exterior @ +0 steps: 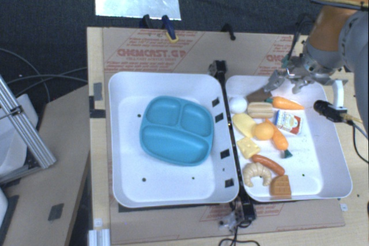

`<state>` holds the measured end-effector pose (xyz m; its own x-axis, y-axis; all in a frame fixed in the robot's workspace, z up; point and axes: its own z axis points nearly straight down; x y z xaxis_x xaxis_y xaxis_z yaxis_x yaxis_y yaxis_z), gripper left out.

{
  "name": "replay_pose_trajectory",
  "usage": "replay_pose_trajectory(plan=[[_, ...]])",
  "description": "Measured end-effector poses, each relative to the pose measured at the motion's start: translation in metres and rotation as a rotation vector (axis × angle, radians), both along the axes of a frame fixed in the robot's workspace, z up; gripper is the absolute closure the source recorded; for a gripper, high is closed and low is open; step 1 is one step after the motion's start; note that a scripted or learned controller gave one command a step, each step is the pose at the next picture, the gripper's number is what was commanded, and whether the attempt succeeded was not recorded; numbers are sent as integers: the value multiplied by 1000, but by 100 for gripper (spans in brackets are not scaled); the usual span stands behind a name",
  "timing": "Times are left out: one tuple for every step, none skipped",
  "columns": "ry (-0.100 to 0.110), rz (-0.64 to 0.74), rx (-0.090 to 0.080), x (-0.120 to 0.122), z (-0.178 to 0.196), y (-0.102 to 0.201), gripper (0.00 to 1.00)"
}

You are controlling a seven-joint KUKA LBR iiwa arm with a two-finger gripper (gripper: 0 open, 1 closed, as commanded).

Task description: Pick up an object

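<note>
Overhead, the camera view is showing the gripper (pixel 286 79) hanging over the far edge of the right bin (pixel 331 150), reaching in from the right under the grey-and-orange wrist. Whether it is clenched or released, I cannot tell. Nothing is visibly sitting in its grasp.

Toy food is lying heaped in that bin, toward its left half. Closest is the carrot (pixel 287 103), lying just nearer than the gripper and slightly right of it, its long axis running left to right. Beside it, the bread roll (pixel 259 109) is lying along the same line, and the white egg (pixel 237 104) is sitting further left. The blue tray (pixel 176 129) is resting in the left bin (pixel 130 181), well apart.

My judgement: the coming move is calling for a short descent toward the near side, closing across the carrot's narrow width.
</note>
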<state>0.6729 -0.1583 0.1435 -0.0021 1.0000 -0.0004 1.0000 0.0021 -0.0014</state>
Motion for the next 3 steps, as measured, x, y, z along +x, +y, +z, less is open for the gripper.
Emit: replay_pose_trajectory(plan=[[7,4,3,0,-50,1,0],[-1,5,0,1,-38,0,100],[-7,2,-1,2,6,-2,100]])
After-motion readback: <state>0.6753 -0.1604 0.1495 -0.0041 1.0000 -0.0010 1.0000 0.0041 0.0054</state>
